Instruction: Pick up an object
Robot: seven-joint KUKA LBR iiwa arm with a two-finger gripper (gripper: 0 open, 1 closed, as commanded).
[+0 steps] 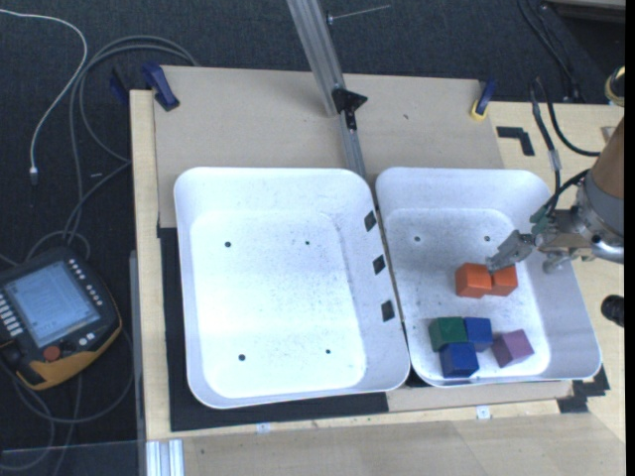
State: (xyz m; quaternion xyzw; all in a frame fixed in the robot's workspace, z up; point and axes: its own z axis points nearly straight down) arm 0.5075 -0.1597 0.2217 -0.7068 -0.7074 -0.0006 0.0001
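Two shallow white plastic bins are seen side by side on a pale wooden bench (427, 117), viewed from above at a slant. The grey robot arm (607, 191) is reached in from the right edge, and its two-finger gripper (514, 251) is held low over the right bin (437, 191), just above and touching or nearly touching two orange blocks (485, 280) that are pressed together near the bin's middle. Whether the gripper is spread or closed cannot be told, and nothing is seen to be gripped by it.

Toward the near rim of the same bin, a tight cluster is formed by a dark green cube (447, 331), a blue cube (478, 330), a second, darker blue cube (458, 359) just in front of them, and a purple cube (513, 346) set slightly to the right. The left bin (198, 196) is marked by four small dark dots and fine speckling across its floor.

A slanted aluminium rail (314, 38) is fixed at the bench's far edge, between the bins. A handheld control pendant with a lit screen (48, 310) is laid on the dark carpet at the left, with grey cables (94, 62) trailed beside it.
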